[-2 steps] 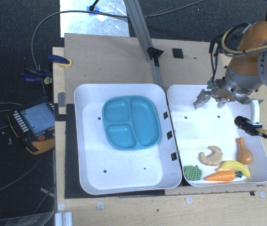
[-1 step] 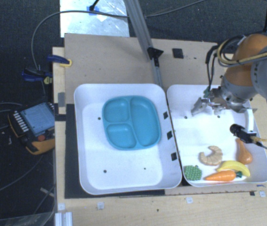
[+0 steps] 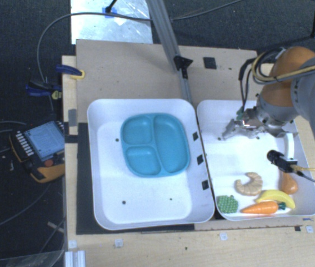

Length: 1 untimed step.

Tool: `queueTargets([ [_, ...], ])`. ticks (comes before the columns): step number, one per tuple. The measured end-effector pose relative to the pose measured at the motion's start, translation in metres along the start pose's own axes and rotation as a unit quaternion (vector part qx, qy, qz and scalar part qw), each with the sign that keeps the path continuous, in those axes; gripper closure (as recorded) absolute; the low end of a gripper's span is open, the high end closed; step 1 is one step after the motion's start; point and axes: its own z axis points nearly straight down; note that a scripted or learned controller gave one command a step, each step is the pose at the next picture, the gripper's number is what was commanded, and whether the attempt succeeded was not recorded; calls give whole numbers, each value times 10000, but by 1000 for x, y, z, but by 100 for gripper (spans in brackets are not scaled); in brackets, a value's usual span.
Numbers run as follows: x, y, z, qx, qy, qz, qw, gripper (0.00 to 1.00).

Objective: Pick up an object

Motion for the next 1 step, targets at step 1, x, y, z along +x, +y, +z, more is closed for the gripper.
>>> queueTargets([
  [1,-1,2,-14,-39,-10,-2,10000,100],
])
